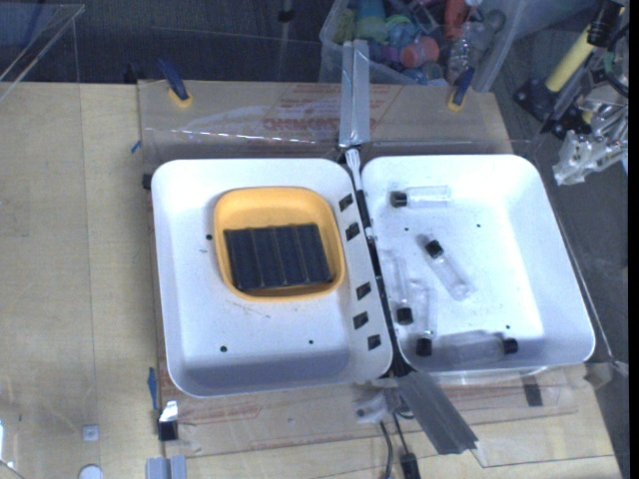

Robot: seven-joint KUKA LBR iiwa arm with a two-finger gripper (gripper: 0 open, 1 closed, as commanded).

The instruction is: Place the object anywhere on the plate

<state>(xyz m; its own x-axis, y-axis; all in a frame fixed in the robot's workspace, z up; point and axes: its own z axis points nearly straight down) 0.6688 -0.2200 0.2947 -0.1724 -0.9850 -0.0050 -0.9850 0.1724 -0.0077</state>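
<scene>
1. The dark, ribbed rectangular slab (277, 256) is lying flat inside the yellow, square, rounded-corner plastic plate (232, 211), covering most of its floor, long side running left-right.
2. The plate is sitting in the left shallow white bin (190, 337), toward the back half and nearer the divider than the left wall.
3. The right shallow white bin (539, 267) is holding several clear plastic tubes with black caps: one (419, 197) lying near the back wall, one (445, 266) lying at a slant mid-bin, and more clustered along the front wall and by the divider. They are hard to separate by eye.
4. The pale grey gripper (587, 154) is hanging outside the right bin, just past its back-right corner, over the dark floor and well apart from the plate. The jaw state is too blurred to make out, and I'm seeing nothing gripped.
5. A clear tub of coloured toys (419, 13) is sitting behind the bins.
</scene>
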